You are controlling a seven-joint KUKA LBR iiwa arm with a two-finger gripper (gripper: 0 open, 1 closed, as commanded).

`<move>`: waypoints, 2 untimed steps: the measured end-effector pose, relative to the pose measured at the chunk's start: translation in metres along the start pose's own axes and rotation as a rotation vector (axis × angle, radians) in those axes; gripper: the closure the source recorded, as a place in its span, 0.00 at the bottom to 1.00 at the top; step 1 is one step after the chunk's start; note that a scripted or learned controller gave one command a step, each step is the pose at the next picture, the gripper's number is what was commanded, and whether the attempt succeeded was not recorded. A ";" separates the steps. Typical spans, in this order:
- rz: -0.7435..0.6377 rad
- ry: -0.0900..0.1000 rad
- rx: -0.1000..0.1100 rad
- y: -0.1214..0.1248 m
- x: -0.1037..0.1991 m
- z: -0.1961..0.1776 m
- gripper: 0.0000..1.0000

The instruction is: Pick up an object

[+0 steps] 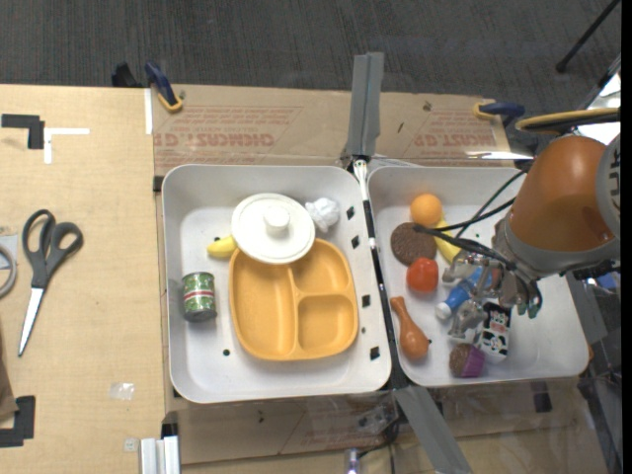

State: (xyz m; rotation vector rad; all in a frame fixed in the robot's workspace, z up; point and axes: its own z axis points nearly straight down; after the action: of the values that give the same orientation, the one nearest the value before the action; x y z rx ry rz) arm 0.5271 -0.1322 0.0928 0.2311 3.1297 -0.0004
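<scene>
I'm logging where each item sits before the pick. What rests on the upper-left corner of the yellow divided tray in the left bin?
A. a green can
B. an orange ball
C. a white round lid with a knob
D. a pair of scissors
C: the white lid overlaps the corner of the yellow divided tray in the left bin.

Open white floor in the left bin (176, 265) only along the left wall above and below the green can (198, 295) and along the front edge; middle blocked by the orange divided tray (293, 307) with the white lid (273, 228) on its back rim. Right bin (563, 363) crowded at centre and left by the orange ball (426, 208), brown disc (412, 242), red ball (422, 276), orange pin (409, 331) and purple-ended piece (467, 359), all close together. Bare floor left along its right side and back corner, partly under the arm (563, 200) and its cables.
</scene>
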 end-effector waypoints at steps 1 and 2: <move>0.106 0.002 0.000 0.024 0.005 0.001 0.00; -0.014 -0.003 0.000 0.046 -0.050 -0.001 0.00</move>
State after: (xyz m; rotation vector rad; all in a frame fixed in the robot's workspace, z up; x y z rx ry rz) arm 0.5834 -0.0938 0.0939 0.2093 3.1286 -0.0015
